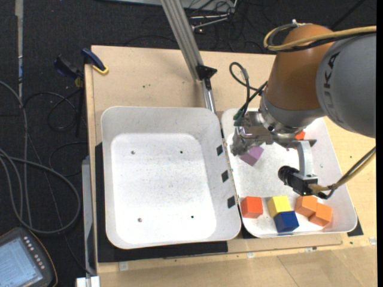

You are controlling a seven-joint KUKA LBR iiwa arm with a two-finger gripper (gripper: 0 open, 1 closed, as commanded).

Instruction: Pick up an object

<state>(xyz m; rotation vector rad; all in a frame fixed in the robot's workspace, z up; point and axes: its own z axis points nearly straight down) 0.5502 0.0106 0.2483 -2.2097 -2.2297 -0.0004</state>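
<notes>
The left white bin [161,172] is located well to the left of the hand [244,143], on the table [149,70]. A blue-and-yellow clamp [93,60] is seen at the table's far left edge, well apart from the hand.

The hand is positioned over the right white bin [335,160], near that bin's left wall. A purple block [253,155] is seen just below and to the right of the hand, touching or nearly touching it; whether the block is gripped cannot be told, and how far the hand is open cannot be told either.

Nearer the camera than the hand, along the bin's front wall, an orange cube [252,206], a yellow cube [279,205], a blue cube [286,220] and two orange blocks [315,210] are arranged from left to right. The yellow and blue cubes are touching. A small red piece [300,136] is seen to the right of the hand, partly hidden by the arm [311,76].
</notes>
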